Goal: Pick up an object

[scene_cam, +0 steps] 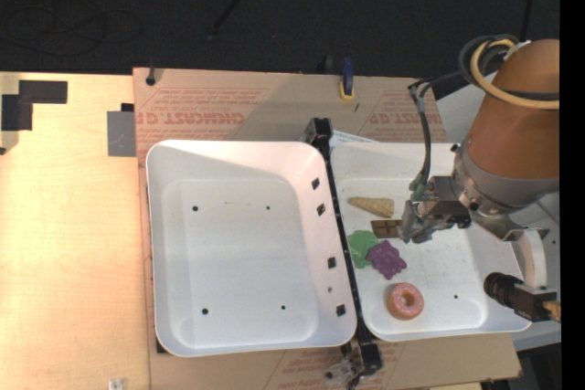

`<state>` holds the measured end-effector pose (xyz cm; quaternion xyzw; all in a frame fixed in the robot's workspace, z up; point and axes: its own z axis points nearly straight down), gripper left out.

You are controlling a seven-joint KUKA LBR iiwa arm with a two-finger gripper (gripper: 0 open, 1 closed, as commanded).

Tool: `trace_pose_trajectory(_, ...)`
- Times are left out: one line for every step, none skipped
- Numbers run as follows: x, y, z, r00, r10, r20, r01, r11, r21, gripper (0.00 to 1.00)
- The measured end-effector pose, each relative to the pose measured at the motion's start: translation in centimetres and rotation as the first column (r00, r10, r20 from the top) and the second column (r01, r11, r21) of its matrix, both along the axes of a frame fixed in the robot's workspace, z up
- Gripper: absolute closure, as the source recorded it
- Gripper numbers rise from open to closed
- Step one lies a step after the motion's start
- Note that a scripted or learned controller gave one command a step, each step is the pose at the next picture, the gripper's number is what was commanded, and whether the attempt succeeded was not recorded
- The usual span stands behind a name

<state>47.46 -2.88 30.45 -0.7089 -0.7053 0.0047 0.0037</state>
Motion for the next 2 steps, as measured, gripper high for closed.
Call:
trace_pose_trajectory(2.6, 4.7, 5.1, 1.0, 0.01, 0.014, -0.01, 1.0, 0.002, 1.0)
trace_pose_trajectory(0.2, 0.6, -2.7, 1.0, 0.0, -0.001, 0.0, 1.0, 0.0, 1.0)
